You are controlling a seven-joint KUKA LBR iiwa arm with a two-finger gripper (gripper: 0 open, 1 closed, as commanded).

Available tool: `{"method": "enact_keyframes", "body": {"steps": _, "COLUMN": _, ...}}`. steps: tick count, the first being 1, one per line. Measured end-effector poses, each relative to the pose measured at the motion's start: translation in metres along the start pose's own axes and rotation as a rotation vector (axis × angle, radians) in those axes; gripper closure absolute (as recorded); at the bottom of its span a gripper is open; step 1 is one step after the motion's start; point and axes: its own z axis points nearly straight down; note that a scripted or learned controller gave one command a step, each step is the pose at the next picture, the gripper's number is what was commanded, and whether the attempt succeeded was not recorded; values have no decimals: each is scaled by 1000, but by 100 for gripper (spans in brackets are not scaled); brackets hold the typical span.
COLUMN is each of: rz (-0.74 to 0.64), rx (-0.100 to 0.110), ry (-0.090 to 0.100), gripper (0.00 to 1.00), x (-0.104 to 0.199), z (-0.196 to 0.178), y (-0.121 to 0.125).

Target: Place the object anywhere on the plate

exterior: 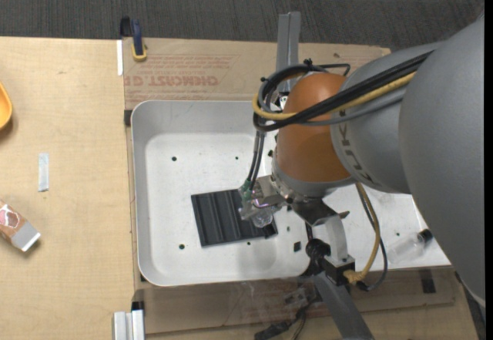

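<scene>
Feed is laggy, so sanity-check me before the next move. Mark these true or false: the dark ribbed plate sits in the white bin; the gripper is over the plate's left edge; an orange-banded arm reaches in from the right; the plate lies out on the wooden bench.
1. Dark ribbed plate sits in the white bin: true.
2. Gripper over its left edge: false, it is at the right edge.
3. Orange-banded arm enters from the right: true.
4. Plate on the wooden bench: false, it is in the bin.
</scene>
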Motion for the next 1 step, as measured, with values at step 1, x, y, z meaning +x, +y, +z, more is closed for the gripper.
{"method": "enact_keyframes", "body": {"steps": 1, "rz": 23, "rx": -3, "ry": -1, "gripper": 100, "x": 51, "z": -87, "y": 11}}
